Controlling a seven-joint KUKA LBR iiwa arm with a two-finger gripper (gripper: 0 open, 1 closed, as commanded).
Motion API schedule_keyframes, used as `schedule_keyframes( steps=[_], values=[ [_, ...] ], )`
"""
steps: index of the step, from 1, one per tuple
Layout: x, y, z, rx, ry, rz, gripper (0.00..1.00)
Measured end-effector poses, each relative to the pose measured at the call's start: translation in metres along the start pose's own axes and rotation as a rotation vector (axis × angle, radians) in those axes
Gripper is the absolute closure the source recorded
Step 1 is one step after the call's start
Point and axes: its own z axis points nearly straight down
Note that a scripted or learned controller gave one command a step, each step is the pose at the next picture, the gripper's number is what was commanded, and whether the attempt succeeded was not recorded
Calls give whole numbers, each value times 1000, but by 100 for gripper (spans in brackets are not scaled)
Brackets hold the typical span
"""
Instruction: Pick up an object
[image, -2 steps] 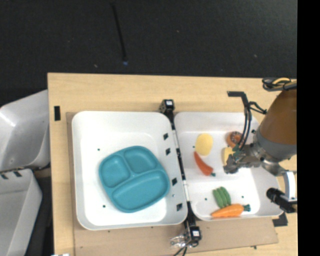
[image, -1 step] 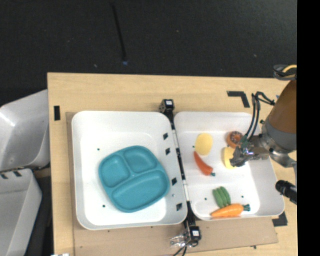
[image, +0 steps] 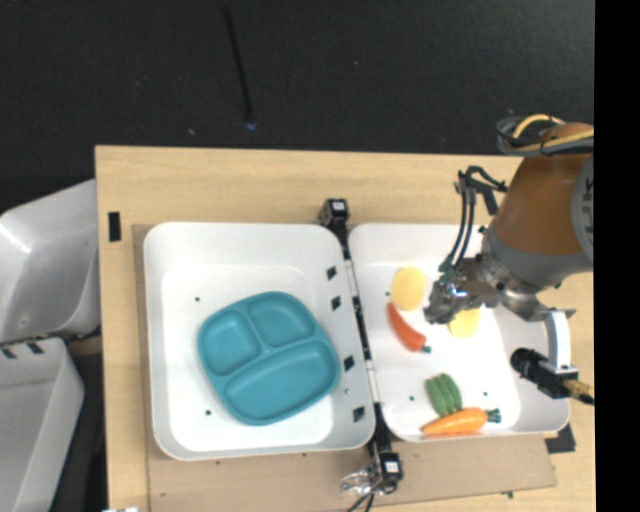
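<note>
Two white bins, arm over the right bin (image: 480, 420).
Gripper (image: 447, 303) beside yellow lemon (image: 407, 287), above red chili (image: 405, 328); grip unclear.

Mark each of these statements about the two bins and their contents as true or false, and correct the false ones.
1. The blue divided plate lies in the left bin. True.
2. The carrot lies in the left bin beside the plate. False: it lies in the right bin, near its front edge.
3. The gripper is above the right bin, between two yellow pieces. True.
4. The green vegetable sits on the blue plate. False: it lies on the right bin's floor, just above the carrot in the picture.
5. The red pepper lies below the round yellow fruit in the picture. True.
</note>
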Motion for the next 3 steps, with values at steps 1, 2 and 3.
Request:
schedule_keyframes(
  steps=[1,2,3],
  values=[
    [52,-4,2,2,0,1,100],
    [100,5,-10,1,0,1,100],
    [150,7,0,4,0,2,100]
  ],
)
